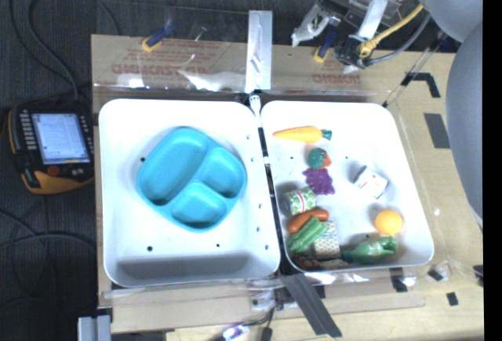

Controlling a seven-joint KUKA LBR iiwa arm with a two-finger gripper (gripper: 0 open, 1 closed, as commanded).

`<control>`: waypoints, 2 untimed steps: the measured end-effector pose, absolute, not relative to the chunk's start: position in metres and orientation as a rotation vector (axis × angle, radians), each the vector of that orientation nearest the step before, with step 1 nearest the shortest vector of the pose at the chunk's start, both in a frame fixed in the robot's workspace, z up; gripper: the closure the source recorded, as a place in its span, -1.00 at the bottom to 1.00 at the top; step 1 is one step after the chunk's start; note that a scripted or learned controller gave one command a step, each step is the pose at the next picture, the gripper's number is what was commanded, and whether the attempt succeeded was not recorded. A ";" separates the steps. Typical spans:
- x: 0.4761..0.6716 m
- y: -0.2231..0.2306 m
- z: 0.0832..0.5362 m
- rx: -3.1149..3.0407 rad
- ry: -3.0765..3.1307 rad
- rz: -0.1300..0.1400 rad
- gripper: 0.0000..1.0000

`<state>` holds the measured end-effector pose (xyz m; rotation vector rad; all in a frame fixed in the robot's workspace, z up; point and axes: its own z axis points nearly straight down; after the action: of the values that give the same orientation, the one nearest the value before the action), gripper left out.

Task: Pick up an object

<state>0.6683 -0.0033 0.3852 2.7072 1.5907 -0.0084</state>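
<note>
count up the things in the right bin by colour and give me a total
Orange: 3, a long plastic carrot, a round fruit, a small chilli
Green: 4, a strawberry-shaped toy, a can, a pod, a bottle
Purple: 1, a grape bunch
White: 1, a small box
Total: 9

Wooden bench (pixel 439 139), two white bins side by side: left bin (pixel 118 253), right bin (pixel 408 175)

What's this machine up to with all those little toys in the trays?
A robot arm is meant to pick up one of the toys, and it hasn't taken any yet. Its claw hangs above the bench beyond the far edge of the right bin, with nothing visibly in it. That bin holds toy food, including a carrot, purple grapes, an orange and a green bottle. The left bin holds a blue divided plate.
</note>
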 end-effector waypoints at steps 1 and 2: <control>0.667 0.039 0.181 2.853 1.316 -0.012 -1.00; 0.641 0.032 0.182 2.919 1.168 -0.010 -1.00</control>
<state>0.6410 0.0320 0.1819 2.9186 1.1677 -0.0102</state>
